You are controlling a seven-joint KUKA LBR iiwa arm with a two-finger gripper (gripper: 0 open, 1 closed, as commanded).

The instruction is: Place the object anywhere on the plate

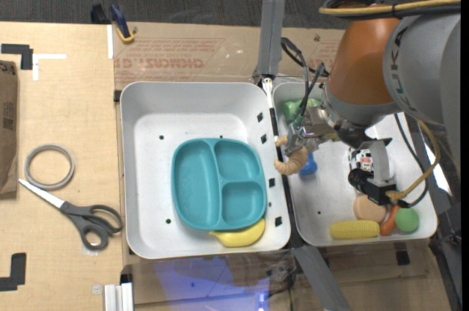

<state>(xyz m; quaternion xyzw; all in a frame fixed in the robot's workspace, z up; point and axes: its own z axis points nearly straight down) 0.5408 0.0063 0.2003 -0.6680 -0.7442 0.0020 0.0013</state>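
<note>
Here the arm [381, 75] (bent low) hangs over the right bin [322, 225].

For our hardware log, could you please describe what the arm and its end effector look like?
The arm is a thick, rounded grey body with a glossy orange band above the wrist. Black cables and a yellowish hose loop around it. The end effector is a small dark metal assembly with thin wires running to it.

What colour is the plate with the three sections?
The plate is teal, a blue-green colour, seen clearly from the camera view above the bench.
</note>
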